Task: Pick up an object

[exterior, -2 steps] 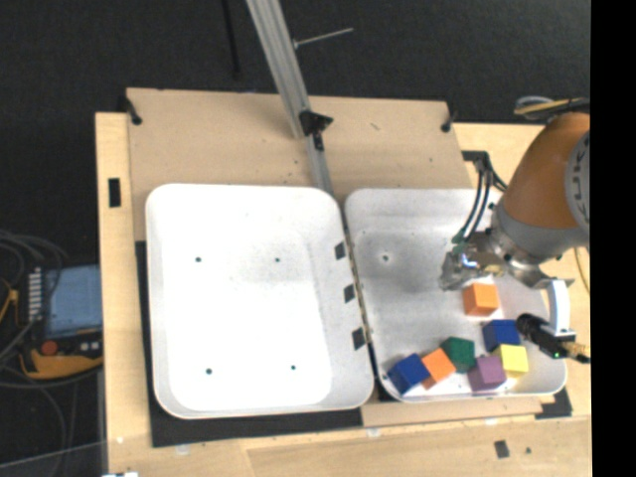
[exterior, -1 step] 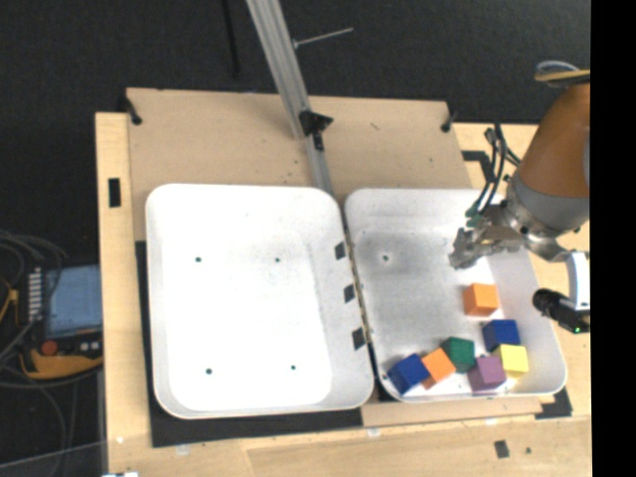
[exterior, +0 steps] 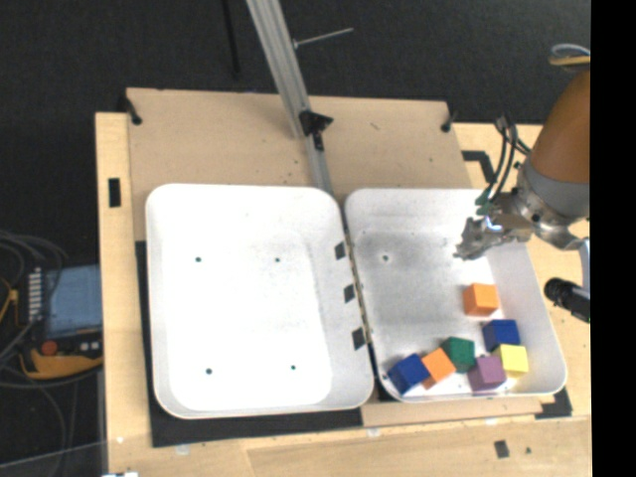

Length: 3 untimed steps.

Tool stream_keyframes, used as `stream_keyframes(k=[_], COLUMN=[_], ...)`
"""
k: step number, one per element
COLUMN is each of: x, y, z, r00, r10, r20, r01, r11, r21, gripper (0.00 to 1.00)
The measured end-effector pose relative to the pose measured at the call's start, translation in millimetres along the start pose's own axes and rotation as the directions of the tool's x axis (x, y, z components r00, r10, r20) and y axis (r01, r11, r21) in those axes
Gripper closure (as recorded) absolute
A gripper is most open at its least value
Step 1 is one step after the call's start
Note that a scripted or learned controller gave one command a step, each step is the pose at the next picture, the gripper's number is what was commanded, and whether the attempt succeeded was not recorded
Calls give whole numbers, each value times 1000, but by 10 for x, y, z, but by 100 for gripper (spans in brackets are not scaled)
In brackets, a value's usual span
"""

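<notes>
Seven small blocks lie in the right bin (exterior: 417, 217), and you find all of them in its near right part. An orange block (exterior: 481, 299) sits apart from the rest, nearest the gripper. Below it, a blue block (exterior: 502, 333) touches a yellow block (exterior: 514, 358), and a purple block (exterior: 487, 373) sits just beside the yellow one. Further left, a green block (exterior: 460, 352), a second orange block (exterior: 437, 365) and a second blue block (exterior: 407, 373) form a tight row along the bin's near wall. Where these blocks crowd together, you cannot make out which ones overlap.

The gripper (exterior: 475, 238) hangs over the right bin's far right area, above and well apart from the orange block beneath it. Note that its tip reads as a pale, blurred shape against the white bin floor, so you cannot tell how wide the claw stands, and no block is seen in it. The arm (exterior: 561, 157) enters from the right, its orange band cut off by the frame edge, with cables looping above the wrist.

The left bin (exterior: 243, 296) sits just beside the right one, both resting on the bench (exterior: 288, 132). A slanted metal rail (exterior: 283, 68) crosses the bench's far side.
</notes>
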<state>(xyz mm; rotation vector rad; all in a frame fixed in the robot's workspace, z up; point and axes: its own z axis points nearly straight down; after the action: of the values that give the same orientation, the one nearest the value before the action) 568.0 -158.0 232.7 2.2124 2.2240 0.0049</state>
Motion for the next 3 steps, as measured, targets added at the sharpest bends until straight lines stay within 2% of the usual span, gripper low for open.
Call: stream_keyframes(k=[1, 2, 3], x=[561, 1044, 1589], y=[-54, 35, 15], z=[67, 31, -94], r00=[1000, 1000, 1000], r10=[-1, -2, -3], r20=[-1, -3, -3], r01=[1, 2, 3], r11=[1000, 1000, 1000], r21=[5, 4, 2], gripper=[100, 100, 100])
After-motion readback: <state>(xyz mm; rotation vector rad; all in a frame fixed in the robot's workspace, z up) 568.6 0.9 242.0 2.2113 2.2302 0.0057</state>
